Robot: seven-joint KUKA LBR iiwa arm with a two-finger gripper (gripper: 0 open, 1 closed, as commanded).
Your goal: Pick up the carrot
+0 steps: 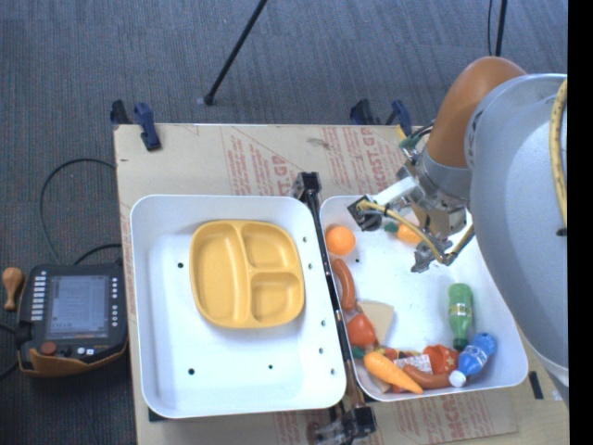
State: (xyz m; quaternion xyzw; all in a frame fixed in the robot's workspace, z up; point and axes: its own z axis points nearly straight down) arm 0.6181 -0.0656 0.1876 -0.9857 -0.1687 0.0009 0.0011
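End effector (422,235) grip state unclear over right bin (491,290), plywood bench (232,160), dark carpet (139,44)

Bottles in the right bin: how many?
2. A green bottle stands near the right wall of the right bin; a blue bottle with a white cap lies just below it. The arm may hide others.
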